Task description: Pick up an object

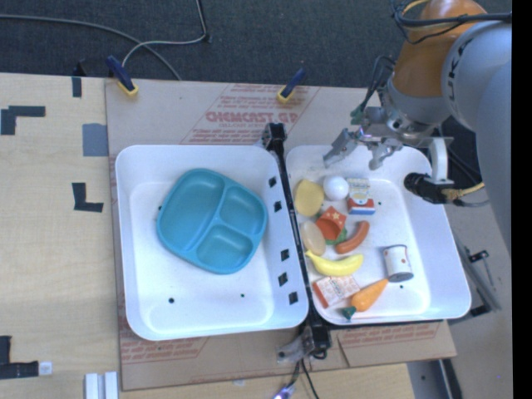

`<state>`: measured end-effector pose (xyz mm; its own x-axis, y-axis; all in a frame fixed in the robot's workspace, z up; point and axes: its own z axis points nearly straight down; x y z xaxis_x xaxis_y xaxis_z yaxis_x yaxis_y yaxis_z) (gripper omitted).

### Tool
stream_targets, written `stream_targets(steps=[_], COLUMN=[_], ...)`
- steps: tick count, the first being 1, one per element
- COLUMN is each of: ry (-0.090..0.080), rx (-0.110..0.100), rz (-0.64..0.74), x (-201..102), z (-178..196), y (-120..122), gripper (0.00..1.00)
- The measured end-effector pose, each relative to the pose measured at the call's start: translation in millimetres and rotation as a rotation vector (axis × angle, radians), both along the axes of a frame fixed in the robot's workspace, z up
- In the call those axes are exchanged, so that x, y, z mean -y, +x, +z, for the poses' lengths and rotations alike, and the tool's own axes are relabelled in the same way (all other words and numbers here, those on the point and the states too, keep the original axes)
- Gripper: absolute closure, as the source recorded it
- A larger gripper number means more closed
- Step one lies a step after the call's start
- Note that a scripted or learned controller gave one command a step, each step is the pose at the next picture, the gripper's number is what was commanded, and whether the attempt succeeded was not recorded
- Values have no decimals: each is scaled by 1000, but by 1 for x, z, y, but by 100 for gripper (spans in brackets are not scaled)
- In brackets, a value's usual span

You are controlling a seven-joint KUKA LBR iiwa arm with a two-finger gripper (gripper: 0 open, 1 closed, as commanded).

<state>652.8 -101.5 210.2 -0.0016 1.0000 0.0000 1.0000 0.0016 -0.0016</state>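
Gripper (363,146) hangs spread and empty above the right bin's (432,248) far edge — approach stage; you next descend onto the white ball (336,187).

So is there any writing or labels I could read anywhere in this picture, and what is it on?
"CHEMCAST GP", in red and seen upside down, on the brown cardboard sheet under the bins; this reading is a best guess, and the smaller red lines beside it are too blurred to read.
Small carton in the right bin: red and white print, too small to read.
Flat red and white packet: print unreadable.
Silver can: no legible label.
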Motion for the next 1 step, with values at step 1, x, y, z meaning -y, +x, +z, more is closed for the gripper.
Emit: stream_targets(steps=[1], ry=[-1], rx=[3], rz=[-1], x=[8], z=[-124], y=[-52], gripper=[0])
